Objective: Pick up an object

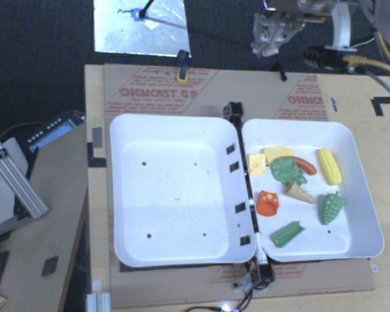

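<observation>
Hovering tool (268, 43) beyond bins, toys crowding right bin (361, 174)

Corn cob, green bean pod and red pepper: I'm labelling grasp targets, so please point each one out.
corn cob (329, 166), camera view, middle of the yellow cob.
green bean pod (286, 233), camera view, middle of the pod.
red pepper (267, 203), camera view, centre of its red body.

Bench (97, 109) was covered by a printed cardboard sheet (208, 86), with two white bins on top, left bin (123, 194) and right bin (361, 194) touching, clipped together along the middle.
</observation>
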Robot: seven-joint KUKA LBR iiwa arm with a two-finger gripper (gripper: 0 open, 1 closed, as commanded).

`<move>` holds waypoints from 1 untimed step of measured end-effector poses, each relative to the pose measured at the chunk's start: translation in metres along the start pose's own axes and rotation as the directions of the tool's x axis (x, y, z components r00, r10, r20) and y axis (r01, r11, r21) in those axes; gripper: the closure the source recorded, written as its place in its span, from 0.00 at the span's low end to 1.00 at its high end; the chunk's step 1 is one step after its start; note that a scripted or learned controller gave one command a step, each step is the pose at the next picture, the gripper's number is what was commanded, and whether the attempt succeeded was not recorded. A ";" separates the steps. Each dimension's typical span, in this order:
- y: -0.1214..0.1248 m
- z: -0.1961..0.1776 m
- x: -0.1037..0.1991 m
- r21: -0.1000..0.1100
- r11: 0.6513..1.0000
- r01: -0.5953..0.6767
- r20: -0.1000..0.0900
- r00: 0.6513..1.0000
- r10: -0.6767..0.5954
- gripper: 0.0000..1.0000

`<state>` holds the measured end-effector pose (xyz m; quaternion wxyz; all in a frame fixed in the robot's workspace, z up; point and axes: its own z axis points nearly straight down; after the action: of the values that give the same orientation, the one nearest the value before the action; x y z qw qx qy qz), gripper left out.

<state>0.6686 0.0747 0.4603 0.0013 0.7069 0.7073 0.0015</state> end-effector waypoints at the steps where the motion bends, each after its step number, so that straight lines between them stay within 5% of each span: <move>1: -0.080 0.084 0.069 0.013 1.000 0.009 0.000 1.000 -0.009 1.00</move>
<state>0.5884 0.1437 0.3759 -0.0034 0.7036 0.7106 -0.0030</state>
